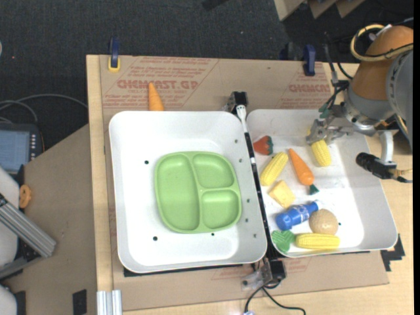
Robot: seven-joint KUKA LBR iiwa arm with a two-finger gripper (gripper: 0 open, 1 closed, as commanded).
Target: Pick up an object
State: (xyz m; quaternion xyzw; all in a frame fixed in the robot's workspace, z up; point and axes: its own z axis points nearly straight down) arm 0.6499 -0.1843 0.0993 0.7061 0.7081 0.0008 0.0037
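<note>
green plate in left bin; tool over corn, grip state unclear

Bench: brown board surface with red printed lettering along the far side, held by a blue clamp at the far-left corner and another blue clamp further right on the far edge. Two shallow white bins rest directly on it, left bin and right bin, edges touching. An orange carrot-shaped piece lies on the board just beyond the left bin's far rim.
</note>
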